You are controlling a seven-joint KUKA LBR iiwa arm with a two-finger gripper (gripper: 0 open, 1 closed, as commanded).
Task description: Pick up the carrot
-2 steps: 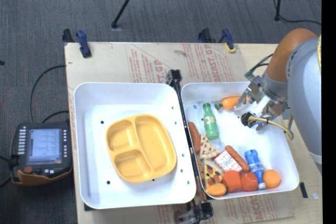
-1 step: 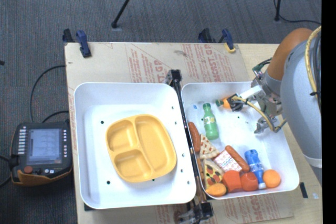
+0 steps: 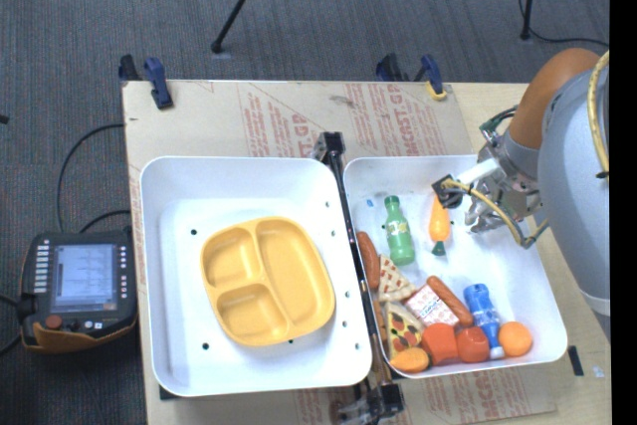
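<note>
The carrot (image 3: 439,221) is a small orange toy with a green tip toward the front. It lies in the right bin (image 3: 553,306), near the bin's back middle and just right of a green bottle (image 3: 398,229). My gripper (image 3: 490,206) hangs over the back right part of that bin, a little to the right of the carrot. Nothing can be seen held in it. The grey arm with its orange band (image 3: 553,83) comes in from the right edge.
A yellow divided plate (image 3: 267,282) lies in the left bin (image 3: 164,214). At the right bin's front are a sausage (image 3: 368,259), pizza slices (image 3: 396,279), a blue bottle (image 3: 483,306), an orange (image 3: 515,338) and several other toy foods. Beside the bench sits a teach pendant (image 3: 80,289).
</note>
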